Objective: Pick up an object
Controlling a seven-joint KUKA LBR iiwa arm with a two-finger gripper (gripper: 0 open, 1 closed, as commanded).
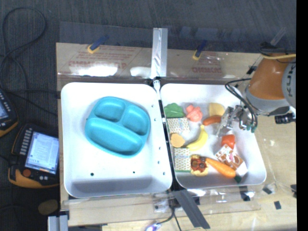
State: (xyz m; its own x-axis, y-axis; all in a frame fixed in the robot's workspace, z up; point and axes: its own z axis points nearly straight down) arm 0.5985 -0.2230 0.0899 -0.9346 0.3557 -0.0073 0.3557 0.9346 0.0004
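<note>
Camera view showed the grey arm with its orange band reaching in over the right edge of the right-hand shallow white bin (257, 174), its two-finger gripper (226, 125) lowered among a scatter of small toy foods. Whether the claw stood open or closed could not be told; the metal parts blurred together at that spot.

Just below the gripper lay a small red tomato-like piece (229, 141), and beside that a red-and-white printed packet (229, 157). An orange plastic carrot (221, 167) rested along the bin's near edge, a yellow plastic banana (199, 139) sat near the middle, and a reddish sausage-shaped piece (211, 121) lay just left of the gripper. A pink lumpy toy (194, 112) and a green leafy piece (173, 110) sat toward the far-left corner.

The left-hand bin (72, 177) held a blue plastic divided plate (118, 125).

The likely target was the red piece or the sausage, both close by. A good pick would probably call for centring over one item alone, descending straight, and closing across its narrow side, since the neighbours crowded close and could be caught or nudged.
</note>
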